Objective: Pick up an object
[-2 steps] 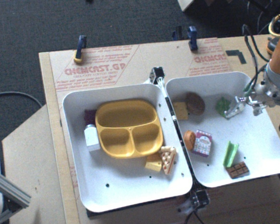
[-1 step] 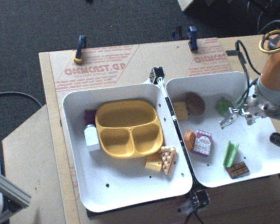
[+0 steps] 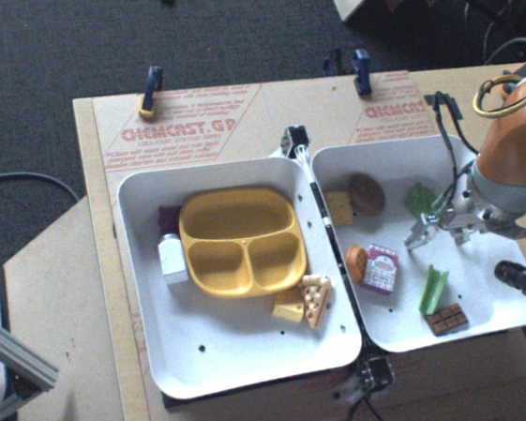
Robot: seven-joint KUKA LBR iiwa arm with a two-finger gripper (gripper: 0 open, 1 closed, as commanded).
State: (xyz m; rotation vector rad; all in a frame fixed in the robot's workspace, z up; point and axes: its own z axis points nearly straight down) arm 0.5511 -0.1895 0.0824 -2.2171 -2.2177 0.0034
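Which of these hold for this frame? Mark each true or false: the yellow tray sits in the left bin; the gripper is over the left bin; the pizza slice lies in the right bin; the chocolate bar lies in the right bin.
1. The yellow tray sits in the left bin. True.
2. The gripper is over the left bin. False: it is over the right bin.
3. The pizza slice lies in the right bin. False: it lies in the left bin.
4. The chocolate bar lies in the right bin. True.
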